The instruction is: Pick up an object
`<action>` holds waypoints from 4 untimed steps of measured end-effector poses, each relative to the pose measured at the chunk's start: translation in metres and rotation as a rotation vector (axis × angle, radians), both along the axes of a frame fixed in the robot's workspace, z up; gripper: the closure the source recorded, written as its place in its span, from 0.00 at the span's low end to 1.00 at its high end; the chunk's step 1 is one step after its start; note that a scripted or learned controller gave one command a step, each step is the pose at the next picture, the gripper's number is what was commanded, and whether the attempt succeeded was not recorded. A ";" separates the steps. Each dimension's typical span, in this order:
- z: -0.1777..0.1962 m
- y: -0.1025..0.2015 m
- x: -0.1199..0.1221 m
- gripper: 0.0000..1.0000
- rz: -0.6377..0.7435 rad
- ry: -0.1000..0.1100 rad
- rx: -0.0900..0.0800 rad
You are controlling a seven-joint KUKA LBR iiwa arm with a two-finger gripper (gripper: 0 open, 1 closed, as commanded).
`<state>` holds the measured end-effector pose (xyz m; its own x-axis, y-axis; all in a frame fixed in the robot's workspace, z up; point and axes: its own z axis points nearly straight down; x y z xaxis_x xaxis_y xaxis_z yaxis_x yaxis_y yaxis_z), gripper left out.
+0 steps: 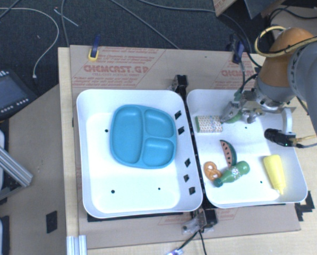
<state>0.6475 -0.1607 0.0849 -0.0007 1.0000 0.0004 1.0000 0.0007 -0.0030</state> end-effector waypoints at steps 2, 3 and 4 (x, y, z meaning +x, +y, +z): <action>0.076 0.002 0.000 1.00 0.000 -0.010 -0.001; 0.130 0.004 0.012 1.00 0.001 -0.011 -0.002; 0.177 0.004 0.013 1.00 0.001 -0.009 -0.002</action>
